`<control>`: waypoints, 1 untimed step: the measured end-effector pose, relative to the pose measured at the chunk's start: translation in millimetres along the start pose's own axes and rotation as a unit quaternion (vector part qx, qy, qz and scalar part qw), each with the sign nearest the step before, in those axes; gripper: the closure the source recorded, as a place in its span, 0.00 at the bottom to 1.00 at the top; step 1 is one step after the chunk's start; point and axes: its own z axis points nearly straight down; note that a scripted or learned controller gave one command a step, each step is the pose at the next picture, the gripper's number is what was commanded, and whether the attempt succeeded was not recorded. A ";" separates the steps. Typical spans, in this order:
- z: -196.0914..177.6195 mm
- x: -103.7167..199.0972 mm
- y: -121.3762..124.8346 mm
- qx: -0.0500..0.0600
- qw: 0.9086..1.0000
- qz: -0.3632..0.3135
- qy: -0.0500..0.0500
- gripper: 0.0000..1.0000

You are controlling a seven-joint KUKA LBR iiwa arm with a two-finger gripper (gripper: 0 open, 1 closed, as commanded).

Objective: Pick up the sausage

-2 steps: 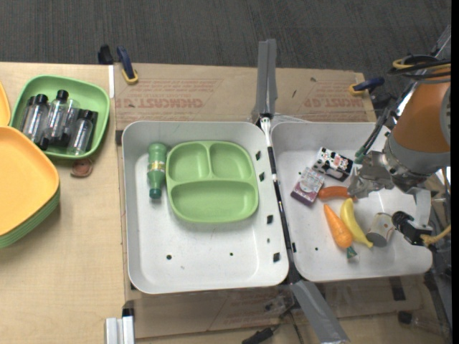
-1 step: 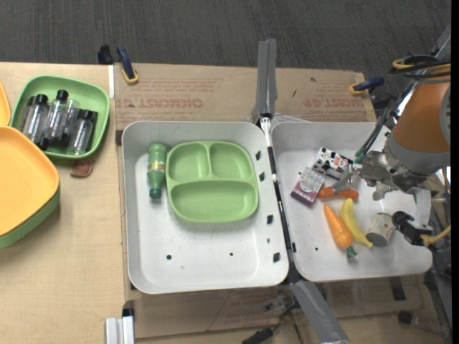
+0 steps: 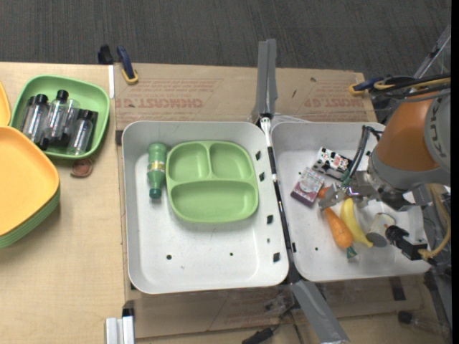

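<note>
Stuff nearest me in the right-hand shallow white bin (image 3: 344,272): an orange tapered toy carrot (image 3: 337,228) and a yellow curved toy banana (image 3: 356,224), touching side by side, not far from the bin's near edge. Just past them the two-finger gripper (image 3: 349,190) on the grey arm with the orange band (image 3: 409,142) is down low in the bin, right over the banana's far end. I honestly can't tell if it's open or closed, or gripping anything.

Sausage: the only candidate I see is a small reddish-brown stub (image 3: 326,194) beside the gripper, between the carrot and a purple crinkly packet (image 3: 307,187). Too small to be sure.

Further back lies a white printed card (image 3: 332,162). The left-hand white bin (image 3: 201,264) holds a green divided plastic plate (image 3: 211,181) with a green plastic bottle (image 3: 155,169) lying along its left side, both toward the far edge.
</note>
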 end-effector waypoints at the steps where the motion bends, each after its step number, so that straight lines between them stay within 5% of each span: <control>1: -8.6 -0.9 -0.4 0.000 1.000 0.002 0.000 1.00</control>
